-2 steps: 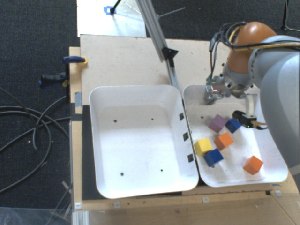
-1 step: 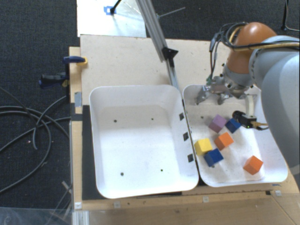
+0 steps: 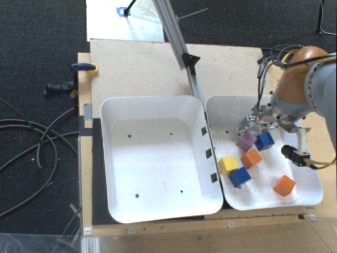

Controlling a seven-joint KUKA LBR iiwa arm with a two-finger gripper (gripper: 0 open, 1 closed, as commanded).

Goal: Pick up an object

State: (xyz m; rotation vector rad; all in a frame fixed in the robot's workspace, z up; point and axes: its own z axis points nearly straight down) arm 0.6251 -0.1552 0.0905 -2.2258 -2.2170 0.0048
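Bench (image 3: 142, 70) carries two white bins. Right bin (image 3: 305, 196): six cubes (purple cube (image 3: 246, 140) matte, nearest gripper (image 3: 256, 121)); claw state unreadable.

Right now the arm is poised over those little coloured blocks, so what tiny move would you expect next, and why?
Probably a short drop straight down. The gripper sits just above the purple block, at the far end of a tight cluster with a blue block and an orange block in the right bin. I see nothing held yet, so lowering onto the nearest block seems the likeliest step.
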